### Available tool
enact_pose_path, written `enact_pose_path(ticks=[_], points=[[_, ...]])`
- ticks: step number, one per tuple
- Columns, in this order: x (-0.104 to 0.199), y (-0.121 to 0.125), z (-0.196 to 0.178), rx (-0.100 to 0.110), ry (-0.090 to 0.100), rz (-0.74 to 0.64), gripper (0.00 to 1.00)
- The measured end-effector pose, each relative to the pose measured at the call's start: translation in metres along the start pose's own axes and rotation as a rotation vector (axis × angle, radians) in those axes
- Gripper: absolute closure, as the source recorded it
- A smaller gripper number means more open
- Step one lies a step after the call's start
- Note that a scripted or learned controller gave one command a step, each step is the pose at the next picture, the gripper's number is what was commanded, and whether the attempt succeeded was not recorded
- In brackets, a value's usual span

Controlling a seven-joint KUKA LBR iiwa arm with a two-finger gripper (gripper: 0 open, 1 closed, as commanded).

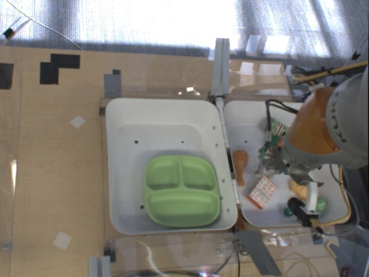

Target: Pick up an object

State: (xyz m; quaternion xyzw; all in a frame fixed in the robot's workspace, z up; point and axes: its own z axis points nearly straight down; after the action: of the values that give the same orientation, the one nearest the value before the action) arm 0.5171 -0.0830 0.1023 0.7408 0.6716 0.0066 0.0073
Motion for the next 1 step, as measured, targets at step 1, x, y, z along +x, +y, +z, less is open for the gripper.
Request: enact_pose_path(ticks=[1], points=[[-0.0015,-0.0235,0.0106,-0.003,0.001,0.153,1.0]])
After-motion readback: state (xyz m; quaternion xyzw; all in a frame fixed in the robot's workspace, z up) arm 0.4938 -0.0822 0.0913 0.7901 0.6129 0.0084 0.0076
